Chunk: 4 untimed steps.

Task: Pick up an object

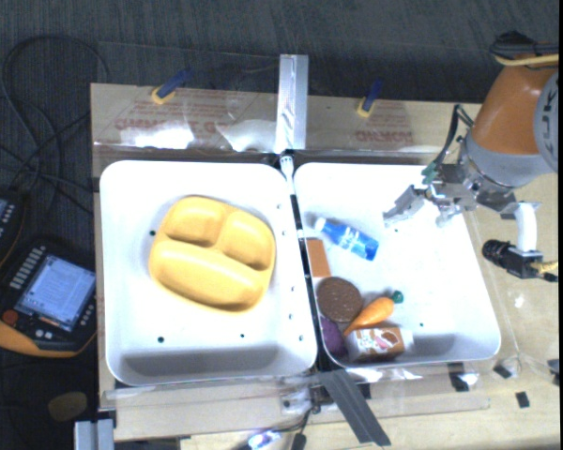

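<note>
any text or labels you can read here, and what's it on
None can be read for certain.
Red print on the clear plastic sheet behind the bins: mirrored and blurred.
Blue bottle: label too small.
Small jar: label blurred.
Handheld screen left of the bench: too small.

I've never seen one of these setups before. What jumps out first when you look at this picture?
The big yellow bread-shaped object sits alone in the left bin. Next comes the arm's orange band at the upper right, with its gripper over the right bin. In that bin, a small blue bottle lies near the middle, and a brown disc, a carrot and a small jar crowd its near left corner.
</note>
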Each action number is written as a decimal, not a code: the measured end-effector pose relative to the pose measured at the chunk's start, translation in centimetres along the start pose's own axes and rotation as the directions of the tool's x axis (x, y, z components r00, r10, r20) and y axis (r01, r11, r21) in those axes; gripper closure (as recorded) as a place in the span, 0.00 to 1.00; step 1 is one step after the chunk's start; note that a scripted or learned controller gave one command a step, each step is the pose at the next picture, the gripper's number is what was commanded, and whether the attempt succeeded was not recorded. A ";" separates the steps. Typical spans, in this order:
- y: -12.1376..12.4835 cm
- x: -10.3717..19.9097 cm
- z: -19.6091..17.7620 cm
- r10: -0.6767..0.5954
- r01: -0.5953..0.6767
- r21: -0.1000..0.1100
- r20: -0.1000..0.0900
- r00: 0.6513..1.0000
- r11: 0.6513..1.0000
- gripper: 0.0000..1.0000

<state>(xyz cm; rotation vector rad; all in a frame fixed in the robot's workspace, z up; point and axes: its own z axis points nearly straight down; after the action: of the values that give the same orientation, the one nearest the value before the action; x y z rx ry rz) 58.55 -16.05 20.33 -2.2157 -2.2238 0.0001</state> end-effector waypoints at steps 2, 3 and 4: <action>3.9 2.6 11.4 0.083 -0.083 -0.012 0.007 0.996 0.996 0.00; 0.1 6.3 11.3 -0.090 0.090 -0.012 0.008 0.996 0.996 0.00; 5.1 5.4 11.4 -0.189 0.189 -0.011 0.004 0.982 0.982 0.00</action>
<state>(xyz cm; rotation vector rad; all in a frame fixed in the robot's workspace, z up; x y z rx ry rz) 63.64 -10.62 8.88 -2.0010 -2.4320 -0.0094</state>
